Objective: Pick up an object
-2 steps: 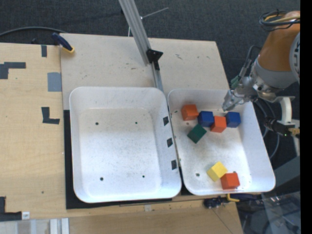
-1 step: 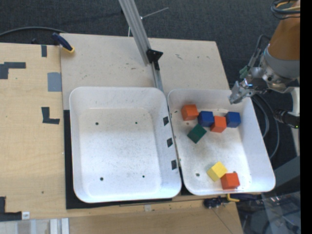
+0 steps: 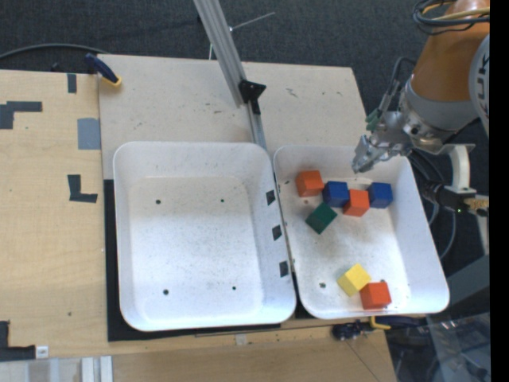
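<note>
No writing or label can be read anywhere in the camera view; the grey tape pieces (image 3: 88, 133) on the wooden tabletop (image 3: 48, 237) carry no text. A slanted metal rail (image 3: 225, 46) runs down from the top edge to the gap between the two bins, with a black bracket partway along it. A blue-and-yellow clamp (image 3: 104, 69) lies near the tabletop's far left corner, beside a black cable.

The arm (image 3: 449, 62) reaches in from the right, its orange band above the wrist. The claw (image 3: 364, 163) hangs over the far right corner of the right bin (image 3: 425, 245), pointing down toward the blocks; nothing shows between its tips, and whether it is open or closed cannot be made out.

The left bin (image 3: 127, 213) shows a speckled white floor with a few dark dots. The right bin holds the blocks. In the far cluster, an orange block (image 3: 309, 183) sits leftmost, a blue block (image 3: 336, 192) just beside it, a red block (image 3: 357, 203) touching that one, and a second blue block (image 3: 380, 194) to the right, nearest beneath the claw. A green block (image 3: 321, 218) lies just in front of the cluster, tilted. Well apart, near the front edge, a yellow block (image 3: 354, 278) touches another red-orange block (image 3: 375, 294).
</note>
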Robot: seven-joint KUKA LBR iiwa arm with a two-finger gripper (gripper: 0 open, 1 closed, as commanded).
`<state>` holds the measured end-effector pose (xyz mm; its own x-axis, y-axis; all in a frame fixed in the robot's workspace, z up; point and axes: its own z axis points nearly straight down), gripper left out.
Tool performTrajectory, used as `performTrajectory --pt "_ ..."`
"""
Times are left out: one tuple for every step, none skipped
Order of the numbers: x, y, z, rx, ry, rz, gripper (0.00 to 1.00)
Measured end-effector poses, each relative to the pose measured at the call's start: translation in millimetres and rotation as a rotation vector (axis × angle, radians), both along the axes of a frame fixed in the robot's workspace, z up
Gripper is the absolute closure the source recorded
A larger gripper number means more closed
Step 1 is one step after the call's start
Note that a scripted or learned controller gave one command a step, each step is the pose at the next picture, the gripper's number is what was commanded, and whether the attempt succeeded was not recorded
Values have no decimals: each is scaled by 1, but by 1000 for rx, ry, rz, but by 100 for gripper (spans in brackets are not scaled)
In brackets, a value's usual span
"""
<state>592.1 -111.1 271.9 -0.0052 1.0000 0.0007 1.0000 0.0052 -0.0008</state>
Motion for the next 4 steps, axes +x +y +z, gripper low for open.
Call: performTrajectory --pt "-3 58 -17 1 2 2 100" --pt "-10 105 -32 0 2 1 100" --pt "-17 148 -35 0 2 1 100" --pt "-33 203 -46 1 3 1 100"
